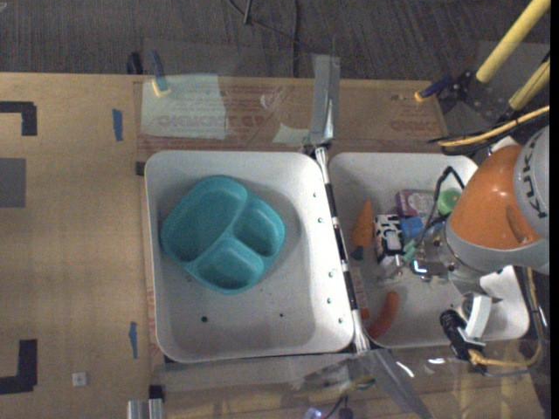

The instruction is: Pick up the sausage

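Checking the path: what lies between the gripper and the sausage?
Bare white bin floor, in the camera view, separates the gripper from the sausage.

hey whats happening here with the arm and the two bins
A grey arm with an orange band reaches over the right white bin, its pincer among small toys near the bin's middle. The reddish-brown sausage it is meant to pick up lies apart at the front left corner. A teal divided plate sits in the left white bin.
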### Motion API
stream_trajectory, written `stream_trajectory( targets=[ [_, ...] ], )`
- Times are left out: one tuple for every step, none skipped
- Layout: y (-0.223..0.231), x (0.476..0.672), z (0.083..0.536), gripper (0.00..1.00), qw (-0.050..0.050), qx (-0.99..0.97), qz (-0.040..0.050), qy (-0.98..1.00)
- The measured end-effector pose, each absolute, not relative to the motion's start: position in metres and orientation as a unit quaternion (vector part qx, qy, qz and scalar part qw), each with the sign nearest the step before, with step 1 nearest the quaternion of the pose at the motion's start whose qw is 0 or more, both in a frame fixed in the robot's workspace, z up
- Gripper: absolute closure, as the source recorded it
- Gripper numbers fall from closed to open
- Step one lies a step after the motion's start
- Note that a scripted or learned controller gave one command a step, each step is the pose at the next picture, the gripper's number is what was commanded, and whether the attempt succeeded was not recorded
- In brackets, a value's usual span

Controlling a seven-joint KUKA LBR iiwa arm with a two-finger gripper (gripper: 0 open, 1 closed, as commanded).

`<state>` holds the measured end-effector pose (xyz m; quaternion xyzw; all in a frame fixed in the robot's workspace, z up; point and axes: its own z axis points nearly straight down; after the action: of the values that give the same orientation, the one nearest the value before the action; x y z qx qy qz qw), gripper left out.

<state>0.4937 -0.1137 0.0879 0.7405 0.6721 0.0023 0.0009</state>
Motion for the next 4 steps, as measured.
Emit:
stream_trajectory(
  targets=[
    [-0.118,0.495,0.098,1.0,0.005,0.743,0.0027,0.67],
    [-0.118,0.495,0.098,0.0,0.005,0.743,0.0027,0.669],
    [-0.097,0.481,0.088,0.0,0.005,0.722,0.0017,0.692],
    [-0.099,0.482,0.099,1.0,0.007,0.724,0.0023,0.69]
  ],
)
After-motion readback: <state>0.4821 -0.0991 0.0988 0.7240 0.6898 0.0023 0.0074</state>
